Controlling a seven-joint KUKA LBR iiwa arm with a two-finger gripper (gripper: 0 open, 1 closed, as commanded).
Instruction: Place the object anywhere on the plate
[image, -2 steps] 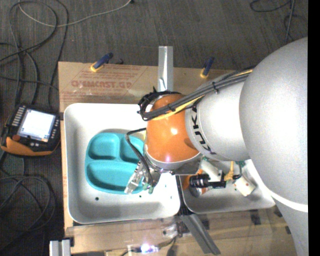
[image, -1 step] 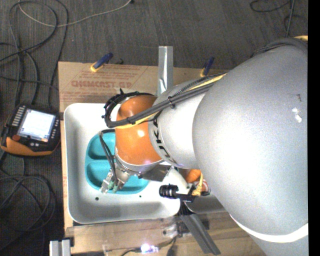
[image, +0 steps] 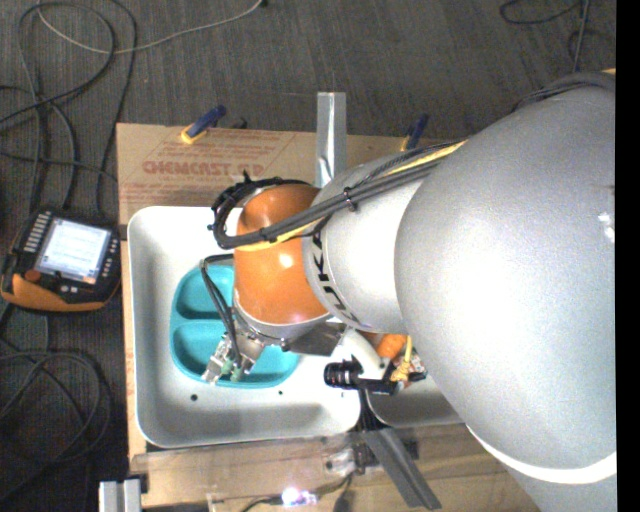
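Gripper (image: 222, 364) sits low over the teal plate (image: 192, 300) in the left bin (image: 150, 400); its grip we cannot tell, so we judge release comes next.

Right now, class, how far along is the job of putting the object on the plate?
Done: the arm has reached into the left bin, and the claw sits over the teal plate. In hand: something small and green shows at the claw tip; a grip cannot be confirmed. Left: the object lying free on the plate.

a robot lab — teach pendant (image: 62, 258), floor cables (image: 60, 120).
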